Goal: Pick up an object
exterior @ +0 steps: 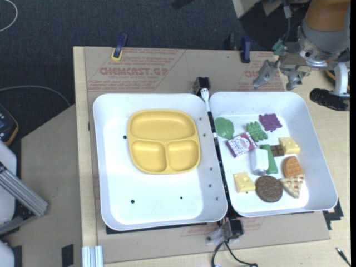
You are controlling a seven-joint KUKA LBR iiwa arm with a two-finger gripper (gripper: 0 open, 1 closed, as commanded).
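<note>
Bench with two white bins side by side

The bench point(161, 71) is topped with a brown board printed in red lettering, held at its far edge by a yellow clamp point(118, 50) and a blue clamp point(245, 48). The left bin point(111, 193) and right bin point(317, 149) rest directly on it, touching along their inner edges.

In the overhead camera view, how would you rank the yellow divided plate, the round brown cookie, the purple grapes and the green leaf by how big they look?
Largest to smallest:
1. Yellow divided plate, by far the biggest.
2. Round brown cookie.
3. Green leaf and purple grapes: these look about alike, so I would not rank one above the other.
</note>
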